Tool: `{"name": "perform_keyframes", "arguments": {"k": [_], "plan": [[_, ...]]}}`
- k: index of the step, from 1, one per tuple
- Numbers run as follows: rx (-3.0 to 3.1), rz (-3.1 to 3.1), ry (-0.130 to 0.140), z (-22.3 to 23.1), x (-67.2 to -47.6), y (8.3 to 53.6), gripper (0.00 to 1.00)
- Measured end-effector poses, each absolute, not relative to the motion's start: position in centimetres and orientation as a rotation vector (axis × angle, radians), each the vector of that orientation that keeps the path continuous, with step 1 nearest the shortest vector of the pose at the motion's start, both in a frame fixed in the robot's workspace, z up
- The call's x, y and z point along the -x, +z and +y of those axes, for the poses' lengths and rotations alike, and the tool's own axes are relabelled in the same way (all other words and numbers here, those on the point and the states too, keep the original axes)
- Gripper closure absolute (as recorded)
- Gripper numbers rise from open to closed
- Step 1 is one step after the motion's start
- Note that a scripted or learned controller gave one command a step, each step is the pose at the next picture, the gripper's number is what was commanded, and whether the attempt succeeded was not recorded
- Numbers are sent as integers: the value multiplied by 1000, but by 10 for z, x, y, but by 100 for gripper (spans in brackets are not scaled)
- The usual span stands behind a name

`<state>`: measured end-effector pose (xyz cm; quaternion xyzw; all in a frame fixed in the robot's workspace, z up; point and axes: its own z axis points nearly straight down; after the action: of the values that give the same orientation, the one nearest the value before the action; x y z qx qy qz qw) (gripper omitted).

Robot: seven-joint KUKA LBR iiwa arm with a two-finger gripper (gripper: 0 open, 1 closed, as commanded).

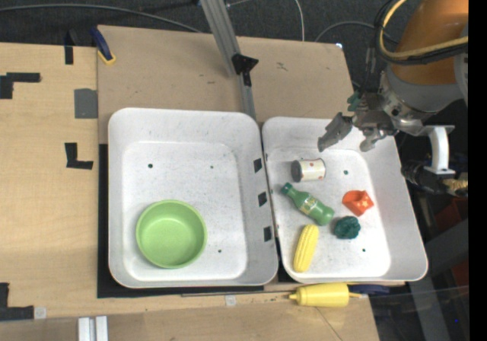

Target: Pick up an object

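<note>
My gripper [351, 137] hangs over the far edge of the right bin [403, 256], fingers spread open with nothing between them. Below it in that bin lie a small silver can on its side [309, 170], a green bottle [307, 204], a red object [358, 201], a dark green broccoli-like piece [348, 227] and a yellow corn cob [306, 247]. The can is the closest thing to the gripper, a little down and to the left. A light green bowl [171, 234] sits in the left bin [183, 122].
A yellow bottle-shaped object [323, 295] lies on the bench just in front of the right bin. A grey pole [221, 16] slants across the back, ending at the gap between the bins. Cables run behind the bench.
</note>
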<state>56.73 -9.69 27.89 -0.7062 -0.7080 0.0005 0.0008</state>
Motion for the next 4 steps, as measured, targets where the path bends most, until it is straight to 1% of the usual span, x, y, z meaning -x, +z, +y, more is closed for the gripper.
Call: {"name": "perform_keyframes", "arguments": {"k": [1, 2, 3, 4], "plan": [[2218, -2224, 1, -97, -567, 279, 0], [2216, -2219, 9, -96, -567, 214, 0], [2217, -2220, 8, -101, -573, 164, 0], [2217, -2218, 9, -110, -571, 106, 0]]}}
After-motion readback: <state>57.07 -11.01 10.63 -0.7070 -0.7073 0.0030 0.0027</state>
